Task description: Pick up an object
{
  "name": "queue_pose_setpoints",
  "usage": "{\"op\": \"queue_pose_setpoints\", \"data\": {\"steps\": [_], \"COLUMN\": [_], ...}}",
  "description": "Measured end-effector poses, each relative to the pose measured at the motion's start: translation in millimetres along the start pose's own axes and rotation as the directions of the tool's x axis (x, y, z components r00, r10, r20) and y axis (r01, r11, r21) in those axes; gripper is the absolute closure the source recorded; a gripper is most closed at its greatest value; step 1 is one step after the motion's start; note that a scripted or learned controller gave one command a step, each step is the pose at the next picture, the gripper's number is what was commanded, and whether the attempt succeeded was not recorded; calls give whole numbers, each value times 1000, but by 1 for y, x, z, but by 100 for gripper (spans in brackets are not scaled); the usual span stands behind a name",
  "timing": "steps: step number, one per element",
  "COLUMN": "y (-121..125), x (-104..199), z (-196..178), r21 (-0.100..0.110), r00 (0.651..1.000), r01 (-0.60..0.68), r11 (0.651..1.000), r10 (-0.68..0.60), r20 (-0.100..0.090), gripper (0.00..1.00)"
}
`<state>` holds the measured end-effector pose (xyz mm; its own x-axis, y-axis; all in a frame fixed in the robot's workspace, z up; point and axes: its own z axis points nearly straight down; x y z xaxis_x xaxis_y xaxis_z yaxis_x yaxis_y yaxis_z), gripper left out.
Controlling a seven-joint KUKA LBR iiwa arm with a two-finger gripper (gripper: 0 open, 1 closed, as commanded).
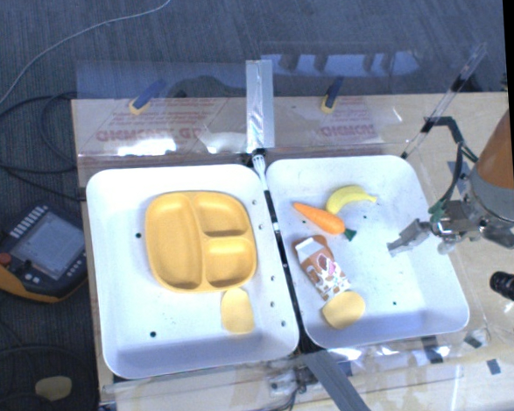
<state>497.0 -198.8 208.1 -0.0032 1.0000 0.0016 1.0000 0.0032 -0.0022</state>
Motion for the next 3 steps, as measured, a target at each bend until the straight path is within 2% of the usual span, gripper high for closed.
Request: {"op": "queue_pose_setpoints", "data": {"steps": [1,2,3], "y": [-13,-13,71], "x": [-25,-25,30], "z": [-3,-3,-5], "r21": [-1,-1,0], "r00": [995,995,974], "r01": [103,103,227], "r11": [995,995,974], "r10": [-103,-103,-227], "r20": [3,3,2], "gripper": [0,0,0]}}
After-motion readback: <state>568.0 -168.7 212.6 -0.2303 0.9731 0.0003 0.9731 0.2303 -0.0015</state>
